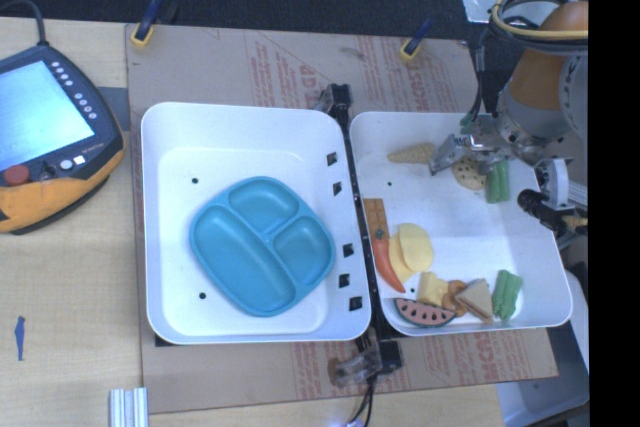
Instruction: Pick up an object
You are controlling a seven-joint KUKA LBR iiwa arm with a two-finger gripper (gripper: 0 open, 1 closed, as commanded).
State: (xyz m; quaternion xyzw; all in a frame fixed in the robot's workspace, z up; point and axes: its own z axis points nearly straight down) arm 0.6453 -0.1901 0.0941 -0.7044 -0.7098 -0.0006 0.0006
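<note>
A: Gripper is low over the right bin's far end. Fingers look dark and blurry to me, so I can't tell how far apart they are, or whether anything's between them.

B: What's under it?

A: A tan cone-shaped piece just left of the tips, a round speckled cookie-ish thing partly under the wrist, and a green piece beside that. Arm is cut off at the right edge.

B: Rest of the bin?

A: Near corner has a pile: watermelon slice, orange carrot, yellow pieces, sandwich-like wedge, another green item. They overlap, so edges are hard to sort out. Left bin has a blue divided plate. Tablet at far left, partly out of frame.
</note>
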